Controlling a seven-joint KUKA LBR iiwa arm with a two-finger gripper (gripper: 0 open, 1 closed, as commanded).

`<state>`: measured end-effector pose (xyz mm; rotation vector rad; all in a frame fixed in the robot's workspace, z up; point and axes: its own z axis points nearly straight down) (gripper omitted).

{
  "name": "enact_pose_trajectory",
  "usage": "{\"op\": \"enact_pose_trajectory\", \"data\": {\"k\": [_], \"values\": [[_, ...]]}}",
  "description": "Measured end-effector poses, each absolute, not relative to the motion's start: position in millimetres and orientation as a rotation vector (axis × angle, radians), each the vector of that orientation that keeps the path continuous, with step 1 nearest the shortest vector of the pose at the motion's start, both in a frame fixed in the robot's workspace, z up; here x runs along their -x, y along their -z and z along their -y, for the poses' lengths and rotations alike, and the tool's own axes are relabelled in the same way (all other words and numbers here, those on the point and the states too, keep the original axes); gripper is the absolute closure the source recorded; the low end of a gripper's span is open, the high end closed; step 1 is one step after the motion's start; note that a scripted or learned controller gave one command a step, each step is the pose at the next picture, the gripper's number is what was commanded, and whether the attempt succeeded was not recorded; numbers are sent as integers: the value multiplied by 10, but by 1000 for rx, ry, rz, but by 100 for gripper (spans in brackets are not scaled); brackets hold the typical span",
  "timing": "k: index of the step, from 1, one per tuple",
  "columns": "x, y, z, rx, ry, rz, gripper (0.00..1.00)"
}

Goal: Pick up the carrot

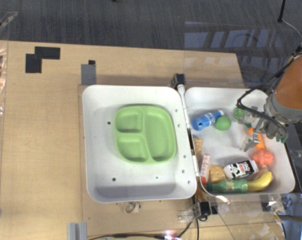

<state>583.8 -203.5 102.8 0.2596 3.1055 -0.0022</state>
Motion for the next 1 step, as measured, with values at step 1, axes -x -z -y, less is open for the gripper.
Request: {"op": "enact_pose_trajectory", "data": {"k": [1], "values": [[-6164, -882, 2023, -861, -2, -3007, 0]]}}
